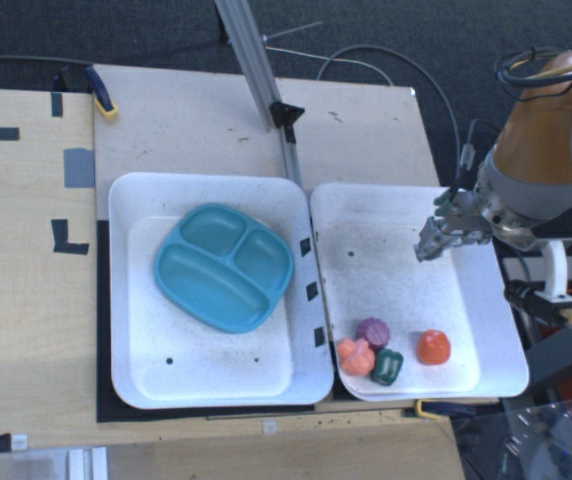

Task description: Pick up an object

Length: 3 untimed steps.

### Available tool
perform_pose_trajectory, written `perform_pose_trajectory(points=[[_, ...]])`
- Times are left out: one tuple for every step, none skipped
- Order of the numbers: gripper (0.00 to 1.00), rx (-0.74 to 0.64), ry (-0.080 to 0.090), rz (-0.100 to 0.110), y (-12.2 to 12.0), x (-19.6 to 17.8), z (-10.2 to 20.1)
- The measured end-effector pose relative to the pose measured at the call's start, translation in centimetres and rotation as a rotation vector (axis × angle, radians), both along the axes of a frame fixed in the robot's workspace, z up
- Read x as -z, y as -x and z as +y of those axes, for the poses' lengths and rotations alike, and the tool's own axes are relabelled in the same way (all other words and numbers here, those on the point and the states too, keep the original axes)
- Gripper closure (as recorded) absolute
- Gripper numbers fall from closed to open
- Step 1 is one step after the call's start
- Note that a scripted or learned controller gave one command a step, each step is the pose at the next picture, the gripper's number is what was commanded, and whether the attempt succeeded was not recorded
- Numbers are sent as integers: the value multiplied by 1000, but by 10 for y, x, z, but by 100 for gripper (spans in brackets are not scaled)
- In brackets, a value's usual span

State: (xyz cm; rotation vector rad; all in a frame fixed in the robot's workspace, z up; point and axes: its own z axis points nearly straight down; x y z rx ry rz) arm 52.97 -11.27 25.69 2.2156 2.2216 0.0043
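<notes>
The likeliest things to pick lie in a loose cluster at the lower part of the frame, right of centre, on the floor of the right bin [486, 298]: an orange-red piece [433, 347] standing a little apart to the right, a purple piece [373, 331], a salmon-orange piece [356, 356] and a dark green piece [387, 366], the last three touching or nearly so. They look like small toy foods, though at this size their exact shapes are hard to make out.

The orange-red piece seems the fairest target, since it has bare floor around it and a finger could pass on either side without nudging a neighbour. The crowded three would be riskier, as closing on one may push the others aside.

The gripper [432, 244] hangs in the upper right part of the same bin, well apart from the cluster, and nothing is seen between its fingers; how far they stand open I cannot tell from this slant. A good approach would carry it toward the lower edge of the frame, centre it over the chosen piece, then descend straight.

The left bin [126, 268], centre-left, holds a blue divided plate [224, 266].
</notes>
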Motion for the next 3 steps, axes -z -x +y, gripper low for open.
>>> perform_pose_trajectory(points=[[100,-4,-2,7,-4,15,55],[100,-5,-2,8,-4,26,113],[100,-5,-2,6,-17,19,163]])
